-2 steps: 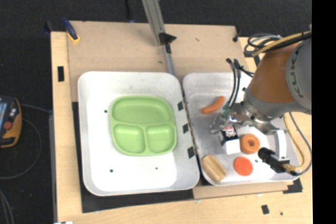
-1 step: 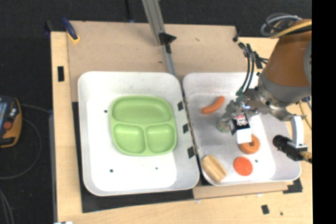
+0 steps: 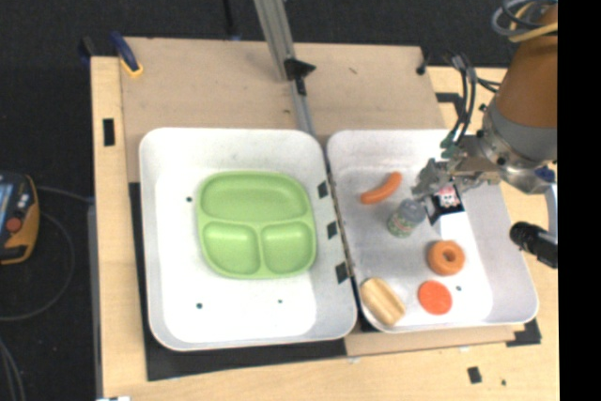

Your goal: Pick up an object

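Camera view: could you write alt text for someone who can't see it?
A grey robot arm reaches from the right over the right white bin, which holds a hot dog, donut, bread roll and orange disc. The left bin holds a green divided plate.

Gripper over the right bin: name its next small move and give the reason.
Probably a short descent toward the clear bottle. The gripper sits just up and right of it in the right bin, nearer than the orange sausage or doughnut.
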Controlling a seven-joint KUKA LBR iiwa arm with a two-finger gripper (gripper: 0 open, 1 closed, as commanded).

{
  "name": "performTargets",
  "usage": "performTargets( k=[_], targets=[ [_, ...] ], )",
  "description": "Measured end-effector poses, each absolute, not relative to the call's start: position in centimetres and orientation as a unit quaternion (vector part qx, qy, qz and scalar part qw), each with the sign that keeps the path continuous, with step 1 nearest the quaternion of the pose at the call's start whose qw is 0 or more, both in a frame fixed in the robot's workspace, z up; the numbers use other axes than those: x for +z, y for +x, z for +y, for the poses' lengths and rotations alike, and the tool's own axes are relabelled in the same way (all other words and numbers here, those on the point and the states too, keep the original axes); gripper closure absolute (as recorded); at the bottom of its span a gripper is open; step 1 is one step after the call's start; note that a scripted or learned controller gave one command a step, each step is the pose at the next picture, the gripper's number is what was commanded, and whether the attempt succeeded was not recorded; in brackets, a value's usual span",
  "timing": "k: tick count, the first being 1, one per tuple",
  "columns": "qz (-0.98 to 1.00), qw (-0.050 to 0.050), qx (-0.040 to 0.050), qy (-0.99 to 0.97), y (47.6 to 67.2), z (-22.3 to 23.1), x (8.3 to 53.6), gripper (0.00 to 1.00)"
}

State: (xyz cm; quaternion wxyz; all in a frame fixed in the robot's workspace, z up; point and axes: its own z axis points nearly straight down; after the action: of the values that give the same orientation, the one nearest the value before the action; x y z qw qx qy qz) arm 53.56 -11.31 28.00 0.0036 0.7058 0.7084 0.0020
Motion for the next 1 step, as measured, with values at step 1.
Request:
performTargets(
  k=[1],
  targets=[
    [0.71,0.001,0.001,0.704,55.38,-5.57,27.97,1.0]
  ],
)
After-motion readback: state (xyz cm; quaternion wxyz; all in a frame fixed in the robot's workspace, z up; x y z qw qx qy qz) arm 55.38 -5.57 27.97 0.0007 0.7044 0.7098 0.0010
